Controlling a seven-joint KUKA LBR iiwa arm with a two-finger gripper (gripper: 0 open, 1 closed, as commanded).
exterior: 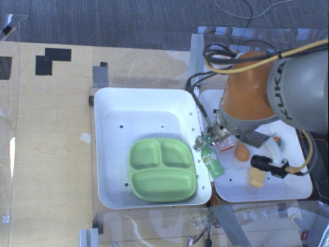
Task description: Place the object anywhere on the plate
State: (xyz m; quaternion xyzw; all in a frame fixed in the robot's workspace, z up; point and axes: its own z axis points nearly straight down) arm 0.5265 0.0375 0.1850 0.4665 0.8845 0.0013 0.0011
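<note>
Camera view gives you a small green packet (211, 160), flat and glossy, hanging just right of the green divided plate (162, 169) over the seam between the two white bins (105, 138). Its long axis runs from upper left to lower right, its lower end pointing away from the plate. You can see the gripper (207, 139) clamped on the packet's top edge.

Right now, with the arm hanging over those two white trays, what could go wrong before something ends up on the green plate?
1. The green packet lies across the wall between the bins, so it might snag or slip as it is lifted.
2. The gripper is close to that wall and could bump it.
3. The orange object and the yellow piece lie nearby in the right bin; the arm could knock them. The green plate sits in the left bin.
</note>
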